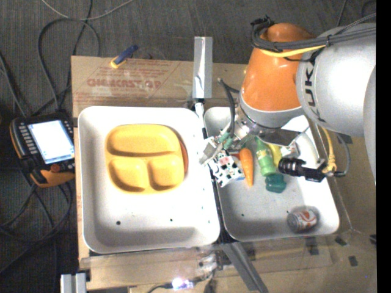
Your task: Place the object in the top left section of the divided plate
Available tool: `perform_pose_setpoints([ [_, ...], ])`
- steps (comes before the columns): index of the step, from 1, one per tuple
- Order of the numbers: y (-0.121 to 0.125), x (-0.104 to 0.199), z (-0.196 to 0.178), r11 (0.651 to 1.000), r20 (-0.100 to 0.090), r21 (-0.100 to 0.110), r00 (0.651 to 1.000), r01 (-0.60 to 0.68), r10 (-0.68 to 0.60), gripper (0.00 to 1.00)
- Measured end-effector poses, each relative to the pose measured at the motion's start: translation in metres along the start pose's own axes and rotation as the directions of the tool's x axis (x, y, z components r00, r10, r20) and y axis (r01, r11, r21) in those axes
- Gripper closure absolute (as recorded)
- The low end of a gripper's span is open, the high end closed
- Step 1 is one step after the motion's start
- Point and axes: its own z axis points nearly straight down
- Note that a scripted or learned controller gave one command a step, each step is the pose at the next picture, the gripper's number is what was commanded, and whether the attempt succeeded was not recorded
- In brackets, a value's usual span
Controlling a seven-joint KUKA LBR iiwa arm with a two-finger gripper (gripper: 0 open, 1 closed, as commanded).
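The claw hangs over the left edge of the right bin, just above a small white carton with dark and red spots; whether its fingers are spread or closed on anything cannot be told from here.

At far left a handheld pendant with a lit screen lies on the floor. Beyond the bins, a cardboard sheet carries red printing that reads mirrored and is not legible, with a blue and yellow marker on it. The left bin holds the yellow divided plate, its sections bare. In the right bin, left to right: the spotted carton, an orange carrot, a green bottle with a teal cap, and near the front a tipped can whose label is too blurred to read. The grey arm shows the letters "UK".
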Motion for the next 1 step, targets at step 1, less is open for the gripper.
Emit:
perform_pose_setpoints([
  [1, -0.0002, -0.0005, -0.0002, 1.0, 0.001, 0.0, 1.0, -0.001, 0.001, 0.0],
])
